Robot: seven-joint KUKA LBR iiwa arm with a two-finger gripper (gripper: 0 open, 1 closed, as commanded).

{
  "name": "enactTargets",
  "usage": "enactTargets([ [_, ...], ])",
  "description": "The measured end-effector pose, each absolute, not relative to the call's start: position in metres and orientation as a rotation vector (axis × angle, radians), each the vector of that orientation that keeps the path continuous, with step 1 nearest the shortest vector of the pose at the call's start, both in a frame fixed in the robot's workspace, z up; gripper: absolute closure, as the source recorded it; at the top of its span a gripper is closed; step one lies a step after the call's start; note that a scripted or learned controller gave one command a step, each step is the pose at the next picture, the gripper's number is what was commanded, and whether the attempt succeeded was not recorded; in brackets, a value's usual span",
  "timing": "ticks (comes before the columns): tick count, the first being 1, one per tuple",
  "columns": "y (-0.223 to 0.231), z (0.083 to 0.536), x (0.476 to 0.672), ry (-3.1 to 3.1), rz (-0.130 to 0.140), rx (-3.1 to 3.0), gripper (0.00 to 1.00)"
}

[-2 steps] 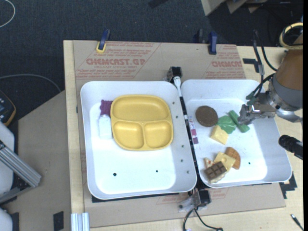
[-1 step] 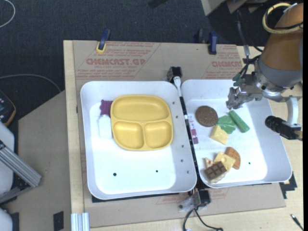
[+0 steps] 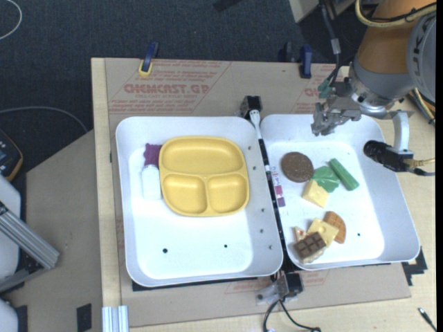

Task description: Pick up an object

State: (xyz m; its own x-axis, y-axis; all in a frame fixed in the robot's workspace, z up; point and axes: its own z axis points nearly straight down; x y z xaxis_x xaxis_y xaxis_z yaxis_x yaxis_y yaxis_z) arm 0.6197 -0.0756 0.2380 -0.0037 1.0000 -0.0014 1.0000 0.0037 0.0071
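The gripper (image 3: 324, 125) is seen hanging over the far edge of the right bin (image 3: 387, 251), near that bin's far left corner, with the grey and orange arm (image 3: 394, 26) leaning in from the right. How far the hand is opened cannot be told from this slanted view; nothing is seen held in it, and no toy is seen touched by it.

Nearest below it, toward the bin's middle, a round brown cookie (image 3: 297, 166) is found lying flat, and that looks like the likeliest target. It is set nearer the bench's front edge than the hand and slightly toward the left bin. Being round, no long axis is offered by it.

Just beside the cookie, toward the right wall, a green block (image 3: 325, 180) and a longer green piece (image 3: 343, 174) are laid; the long piece is angled, running from far-left to near-right. A pale yellow cheese wedge (image 3: 317, 194) is tucked against them. Further toward the front edge, a cluster is piled: a chocolate bar (image 3: 309, 244), a cracker (image 3: 334, 221) and another yellow piece (image 3: 322, 229), touching one another.

In the left bin (image 3: 201, 261), a yellow divided tray (image 3: 204, 175) is placed, with a white bottle (image 3: 149, 182) and a purple thing (image 3: 152, 153) beside its left edge, well apart from the hand.
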Motion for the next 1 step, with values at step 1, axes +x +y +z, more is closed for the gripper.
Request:
enactTargets([
  [1, -0.0707, 0.2145, 0.6388, 2.22, 0.002, 2.216, 1.0],
])
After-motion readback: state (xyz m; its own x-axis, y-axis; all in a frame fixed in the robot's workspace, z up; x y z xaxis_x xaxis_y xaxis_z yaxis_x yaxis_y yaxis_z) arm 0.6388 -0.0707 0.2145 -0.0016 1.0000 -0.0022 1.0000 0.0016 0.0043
